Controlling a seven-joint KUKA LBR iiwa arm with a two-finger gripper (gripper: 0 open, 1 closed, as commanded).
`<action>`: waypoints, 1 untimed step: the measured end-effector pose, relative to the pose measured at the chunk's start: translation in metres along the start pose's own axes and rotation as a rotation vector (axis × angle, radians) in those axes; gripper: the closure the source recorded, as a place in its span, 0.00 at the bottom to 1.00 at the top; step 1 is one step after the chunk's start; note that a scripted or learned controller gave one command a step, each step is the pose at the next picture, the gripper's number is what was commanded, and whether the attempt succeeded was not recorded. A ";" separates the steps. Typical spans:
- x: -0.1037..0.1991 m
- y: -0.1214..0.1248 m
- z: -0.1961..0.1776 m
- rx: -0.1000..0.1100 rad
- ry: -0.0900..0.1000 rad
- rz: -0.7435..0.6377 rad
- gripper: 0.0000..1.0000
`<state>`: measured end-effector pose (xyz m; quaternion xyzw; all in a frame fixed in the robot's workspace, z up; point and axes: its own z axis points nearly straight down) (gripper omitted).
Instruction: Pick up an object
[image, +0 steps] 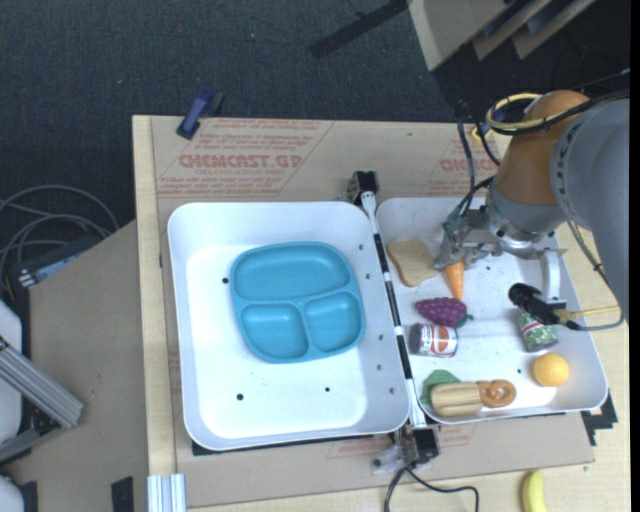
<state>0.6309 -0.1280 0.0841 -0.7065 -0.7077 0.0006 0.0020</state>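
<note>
Left bin (190, 300) on the bench (250, 150) carried a blue divided plate (297, 300), lying flat near its middle. Right bin (592, 388) carried the loose items: a toast slice (410, 262) at its left wall, then a toy carrot (455, 281) just beside the toast. Purple grapes (441, 311) and a small can (435, 340) lay nearer the camera, a hot dog in a bun (472, 397) lay along the near wall, and an orange fruit (550, 370) lay well to the right. End effector (466, 243) hung low over the far-left part of the right bin, right at the carrot's far end; could not tell whether it was spread, pressed together or pinching the carrot. Carrot judged the likely target. It lay directly below and slightly camera-ward of the end effector, long axis running far-to-near in the view. Thick end sat under the tool and the tapered tip pointed toward the grapes, short of touching them. A grasp would probably need to close across that axis, left-to-right, near the thick end; the toast alongside left little room on that side.
</note>
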 end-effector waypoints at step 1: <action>0.071 -0.007 -0.102 -0.007 -0.001 -0.001 1.00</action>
